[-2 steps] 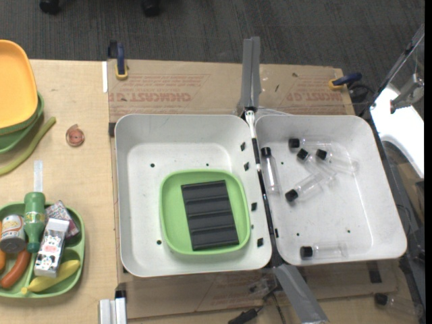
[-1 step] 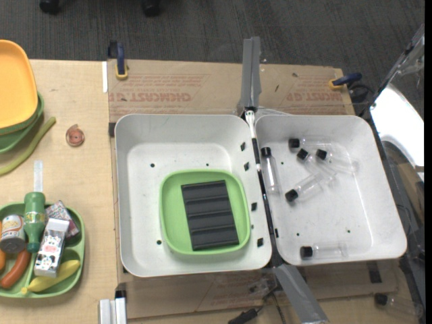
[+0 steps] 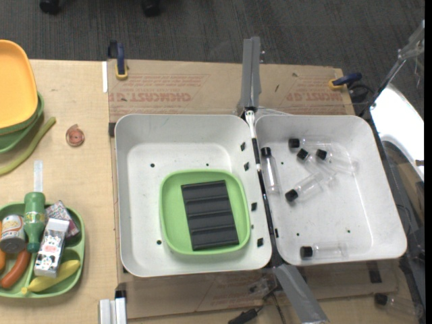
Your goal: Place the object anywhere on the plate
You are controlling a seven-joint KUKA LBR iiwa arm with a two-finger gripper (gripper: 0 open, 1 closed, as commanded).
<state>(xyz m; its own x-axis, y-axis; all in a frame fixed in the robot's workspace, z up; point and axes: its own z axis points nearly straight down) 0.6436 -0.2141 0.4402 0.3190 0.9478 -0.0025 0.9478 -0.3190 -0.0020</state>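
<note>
Gripper state: cannot tell. Nearest my side, the right white bin holds several clear vials with black caps, lying loose and scattered. The left white bin holds a green square plate. A black ribbed block lies flat on the plate's middle, well inside the rim. The cardboard sheet under both bins has red print, upside down, roughly "CHEMCAST". Two clamps pin its far edge.
</note>
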